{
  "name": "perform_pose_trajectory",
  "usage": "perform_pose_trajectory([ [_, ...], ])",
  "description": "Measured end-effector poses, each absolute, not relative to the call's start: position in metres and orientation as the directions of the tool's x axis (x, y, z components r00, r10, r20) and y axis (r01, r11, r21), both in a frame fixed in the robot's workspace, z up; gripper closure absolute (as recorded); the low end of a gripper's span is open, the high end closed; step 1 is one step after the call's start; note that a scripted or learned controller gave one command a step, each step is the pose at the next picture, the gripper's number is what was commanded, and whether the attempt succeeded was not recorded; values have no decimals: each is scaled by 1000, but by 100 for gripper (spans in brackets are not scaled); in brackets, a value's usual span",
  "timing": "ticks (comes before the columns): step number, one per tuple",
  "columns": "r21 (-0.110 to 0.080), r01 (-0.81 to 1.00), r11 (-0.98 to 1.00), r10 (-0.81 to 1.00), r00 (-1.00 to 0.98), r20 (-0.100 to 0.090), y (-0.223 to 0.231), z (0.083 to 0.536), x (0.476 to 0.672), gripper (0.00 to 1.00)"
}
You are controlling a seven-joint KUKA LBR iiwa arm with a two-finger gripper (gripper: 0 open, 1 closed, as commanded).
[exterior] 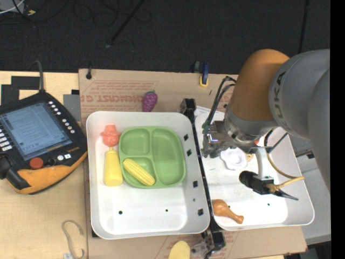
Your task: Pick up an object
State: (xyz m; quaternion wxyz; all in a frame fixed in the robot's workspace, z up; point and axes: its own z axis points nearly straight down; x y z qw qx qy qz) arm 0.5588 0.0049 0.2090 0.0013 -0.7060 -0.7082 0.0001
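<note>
In the right bin [285,212], a brown drumstick [226,211] lies near the front left corner. Its long axis slants, with the thick end up-left and the thin end pointing down-right. A white object [233,158] sits further back, partly covered by the arm [280,96] and too blurred to identify. The gripper [218,144] hangs just beside it, mostly hidden under the wrist, so I cannot tell whether it is open or closed. The left bin [140,215] holds a green plate [164,155] with a corn cob [139,171] on it. Both bins rest on cardboard [118,93] over a wooden bench [32,220].
</note>
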Motion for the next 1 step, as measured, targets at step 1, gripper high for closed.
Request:
perform_pose_trajectory([
  [1,0,1000,4,1000,-4,2,61,226,578,100],
])
